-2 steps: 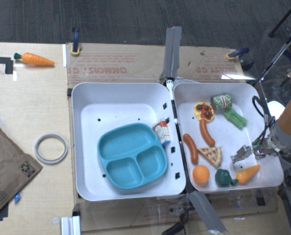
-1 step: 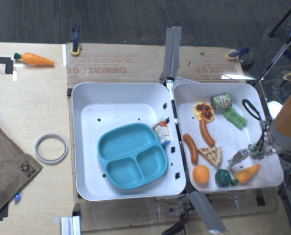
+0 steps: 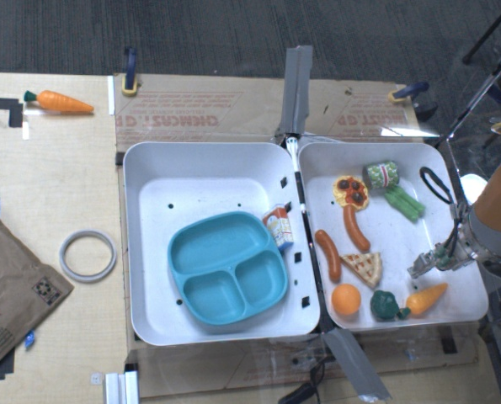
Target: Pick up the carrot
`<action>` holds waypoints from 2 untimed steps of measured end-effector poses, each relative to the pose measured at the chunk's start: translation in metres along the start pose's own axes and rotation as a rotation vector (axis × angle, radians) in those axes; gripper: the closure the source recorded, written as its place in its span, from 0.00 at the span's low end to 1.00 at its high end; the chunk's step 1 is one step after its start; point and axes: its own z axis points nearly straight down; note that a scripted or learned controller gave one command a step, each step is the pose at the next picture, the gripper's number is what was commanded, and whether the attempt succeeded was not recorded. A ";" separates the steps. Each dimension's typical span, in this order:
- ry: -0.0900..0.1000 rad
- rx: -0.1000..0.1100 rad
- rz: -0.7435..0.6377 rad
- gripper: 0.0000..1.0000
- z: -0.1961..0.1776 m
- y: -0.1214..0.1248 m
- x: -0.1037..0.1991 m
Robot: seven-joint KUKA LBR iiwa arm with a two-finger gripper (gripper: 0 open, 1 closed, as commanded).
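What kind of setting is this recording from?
Most likely a robotics lab test bench, not a kitchen: two white bins set on cardboard clamped to the bench, plastic toy food such as a carrot and a pizza slice, and a blue divided tray.

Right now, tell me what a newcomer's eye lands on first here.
The blue divided tray in the left bin draws the eye first. Next, the right bin crowded with toy food: sausages, a waffle wedge, an orange, and the carrot by its near right corner, with the hand just above. A second carrot lies on the bench, far left.
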 end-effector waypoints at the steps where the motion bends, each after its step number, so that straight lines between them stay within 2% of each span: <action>1: 0.000 0.000 0.000 0.00 0.000 0.000 0.000; 2: 0.001 0.002 -0.247 0.00 0.009 0.001 0.005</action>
